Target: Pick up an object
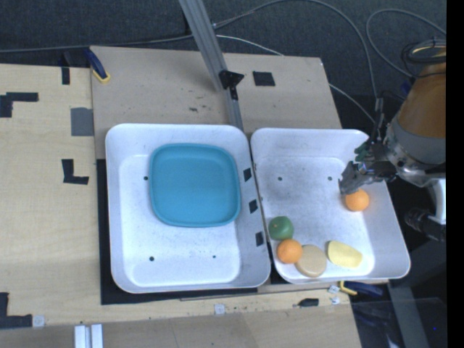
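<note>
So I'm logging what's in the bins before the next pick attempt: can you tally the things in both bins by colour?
Blue: 1, the plate in the left bin
Orange: 2, one ball beside the claw, another ball near the front of the right bin
Green: 1, a ball
Tan: 1, a round piece
Yellow: 1, a lump
Total: 6

wooden bench (pixel 43 216) bears two white bins (pixel 130 267).

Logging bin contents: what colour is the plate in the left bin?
Solid light blue plate, clearest in the camera view.
</note>
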Tool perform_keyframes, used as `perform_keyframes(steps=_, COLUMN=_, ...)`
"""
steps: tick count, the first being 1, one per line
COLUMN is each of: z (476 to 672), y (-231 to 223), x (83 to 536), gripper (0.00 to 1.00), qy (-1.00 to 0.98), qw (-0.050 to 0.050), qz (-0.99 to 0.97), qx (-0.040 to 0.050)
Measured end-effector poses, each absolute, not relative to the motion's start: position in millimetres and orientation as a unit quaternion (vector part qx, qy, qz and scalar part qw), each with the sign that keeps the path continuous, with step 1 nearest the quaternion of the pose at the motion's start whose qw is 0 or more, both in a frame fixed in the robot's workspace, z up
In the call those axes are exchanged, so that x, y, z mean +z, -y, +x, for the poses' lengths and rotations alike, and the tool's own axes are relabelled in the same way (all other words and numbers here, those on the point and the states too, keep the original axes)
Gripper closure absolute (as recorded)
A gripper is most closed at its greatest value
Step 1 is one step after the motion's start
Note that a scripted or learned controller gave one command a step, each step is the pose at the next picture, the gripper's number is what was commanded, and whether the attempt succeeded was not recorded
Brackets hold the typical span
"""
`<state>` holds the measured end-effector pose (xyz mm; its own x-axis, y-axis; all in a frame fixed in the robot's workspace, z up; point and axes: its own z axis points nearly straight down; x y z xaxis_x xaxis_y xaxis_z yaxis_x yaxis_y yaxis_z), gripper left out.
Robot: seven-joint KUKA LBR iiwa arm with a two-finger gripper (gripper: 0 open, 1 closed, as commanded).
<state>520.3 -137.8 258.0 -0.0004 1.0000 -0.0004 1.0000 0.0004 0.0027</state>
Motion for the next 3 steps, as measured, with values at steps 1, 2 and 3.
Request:
perform_keyframes(steps=1, z=516.6, y=86.6, x=262.3, gripper=1.0, qy=-0.709, qw=0.0, qz=0.706, qx=0.0004)
perform_keyframes(steps=2, z=502.1, y=30.8, x=253.6, gripper=1.0, qy=-0.709, qw=-0.001, qz=0.705, qx=-0.0003)
perform_keyframes(steps=3, z=495.9, y=-20.9, x=234.8, gripper=1.0, qy=-0.709, qw=-0.001, qz=0.705, qx=-0.0006)
